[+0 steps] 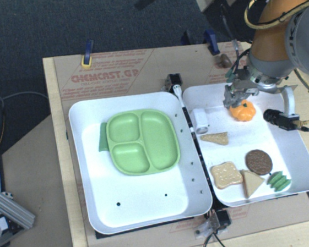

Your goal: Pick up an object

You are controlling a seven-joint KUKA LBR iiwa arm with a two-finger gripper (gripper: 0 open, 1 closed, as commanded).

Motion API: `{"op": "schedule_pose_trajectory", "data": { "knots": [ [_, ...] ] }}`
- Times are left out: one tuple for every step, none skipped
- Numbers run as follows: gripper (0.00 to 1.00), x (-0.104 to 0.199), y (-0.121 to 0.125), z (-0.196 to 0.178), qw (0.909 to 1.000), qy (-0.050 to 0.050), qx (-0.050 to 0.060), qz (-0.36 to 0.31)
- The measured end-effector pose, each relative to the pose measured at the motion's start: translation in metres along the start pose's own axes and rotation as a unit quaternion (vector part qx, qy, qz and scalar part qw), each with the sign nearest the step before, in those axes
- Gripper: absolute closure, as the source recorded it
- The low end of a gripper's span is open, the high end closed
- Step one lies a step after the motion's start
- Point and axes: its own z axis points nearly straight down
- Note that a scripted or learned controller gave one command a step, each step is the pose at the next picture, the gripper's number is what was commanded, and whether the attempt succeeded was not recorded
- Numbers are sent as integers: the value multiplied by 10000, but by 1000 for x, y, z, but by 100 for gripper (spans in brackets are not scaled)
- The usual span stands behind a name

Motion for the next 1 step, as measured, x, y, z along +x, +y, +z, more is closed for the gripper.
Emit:
{"op": "schedule_pose_trajectory", "data": {
  "knots": [
    [100,-3,-5,-62,10000,-4,-15,3]
  ]
}}
